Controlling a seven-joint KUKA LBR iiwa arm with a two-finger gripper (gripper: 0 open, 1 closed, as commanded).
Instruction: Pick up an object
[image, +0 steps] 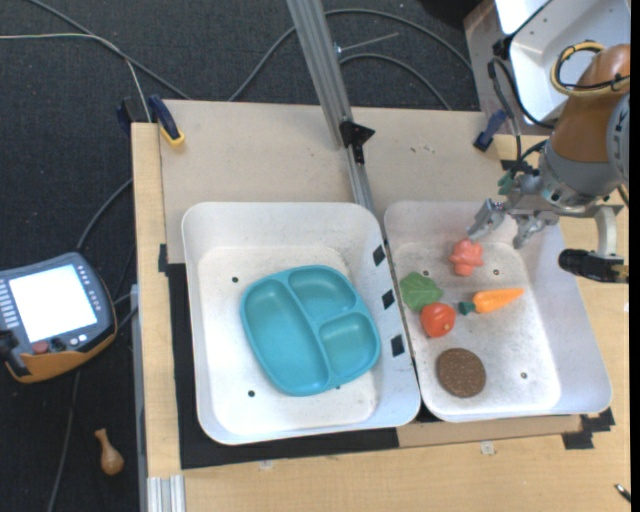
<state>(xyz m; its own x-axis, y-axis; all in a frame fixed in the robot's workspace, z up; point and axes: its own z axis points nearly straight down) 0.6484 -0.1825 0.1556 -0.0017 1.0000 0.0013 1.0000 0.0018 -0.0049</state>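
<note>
Toys lie scattered in the right-hand white bin (560, 400): a pink toy (466, 256) near the bin's far middle, a green leafy piece (420, 291) toward its left wall, a red tomato-like toy (437, 319) just below and right of the green piece, an orange carrot toy (494, 299) with a green stub at its left end lying nearly level just right of the tomato, and a round brown disc (461, 371) nearer the front. All five rest on the bin floor; tomato and carrot stub look to be almost touching, while the disc sits apart from the rest. The left-hand white bin (215, 300) carries a teal divided tray (310, 328), turned at a slant, with three compartments. The arm (590, 110) reaches in from the right, grey with an orange section above the wrist, and its end effector (508, 222) hangs over the far part of the right bin, just above and right of the pink toy. Its two fingers (484, 221) are spread apart with nothing between them, so it is released and grasps no object. On the counter (250, 150) a metal pole (330, 90) rises from behind the bins, and a blue and yellow clamp (166, 122) grips the far left corner. A handheld control pendant (50, 315) with a lit screen rests on the dark floor at left.
</note>
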